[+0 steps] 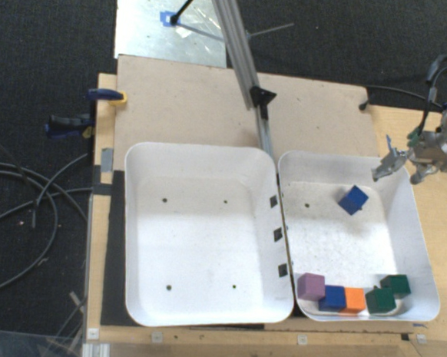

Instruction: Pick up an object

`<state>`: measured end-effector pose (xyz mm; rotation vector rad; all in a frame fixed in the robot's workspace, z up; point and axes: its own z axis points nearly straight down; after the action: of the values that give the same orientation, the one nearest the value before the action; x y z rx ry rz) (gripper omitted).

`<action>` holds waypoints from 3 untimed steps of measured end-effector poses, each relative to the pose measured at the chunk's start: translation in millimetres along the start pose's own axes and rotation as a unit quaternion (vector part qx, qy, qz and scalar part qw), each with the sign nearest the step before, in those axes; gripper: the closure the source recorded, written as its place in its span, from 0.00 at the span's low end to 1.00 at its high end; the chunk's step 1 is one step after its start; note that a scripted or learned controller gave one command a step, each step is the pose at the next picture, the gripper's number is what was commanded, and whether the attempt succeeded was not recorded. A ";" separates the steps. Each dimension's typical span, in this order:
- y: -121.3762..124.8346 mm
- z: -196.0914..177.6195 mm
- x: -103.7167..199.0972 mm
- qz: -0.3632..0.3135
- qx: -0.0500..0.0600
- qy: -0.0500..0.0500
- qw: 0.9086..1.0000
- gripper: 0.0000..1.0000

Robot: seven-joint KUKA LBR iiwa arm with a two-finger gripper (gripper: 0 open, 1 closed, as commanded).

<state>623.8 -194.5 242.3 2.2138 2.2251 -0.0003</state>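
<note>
A blue cube [353, 199] lies alone in the upper part of the right bin [420, 228]. Along that bin's front wall sit a purple cube [311, 285], a second blue cube [333, 298], an orange cube [354, 300] and two dark green cubes [388, 295]. My gripper [403, 166] hangs over the right bin's back right corner, right of and above the lone blue cube. Its fingers are spread apart and open, with nothing between them.
The left bin [133, 205] stands beside the right one, with a shared divider between them. A slanted metal pole [241, 52] crosses the bench at the back. Blue clamps [82, 120] and cables [22, 196] lie off the bench's left side.
</note>
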 end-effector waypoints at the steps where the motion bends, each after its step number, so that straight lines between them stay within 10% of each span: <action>1: -59.0 -46.0 -14.4 0.003 -0.001 0.000 1.000 0.00; 2: 22.7 112.2 -18.6 -0.001 0.002 0.001 1.000 0.00; 3: 62.8 153.2 30.4 -0.002 0.004 0.001 1.000 0.00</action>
<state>686.7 -164.1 89.2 2.2141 2.2346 -0.0068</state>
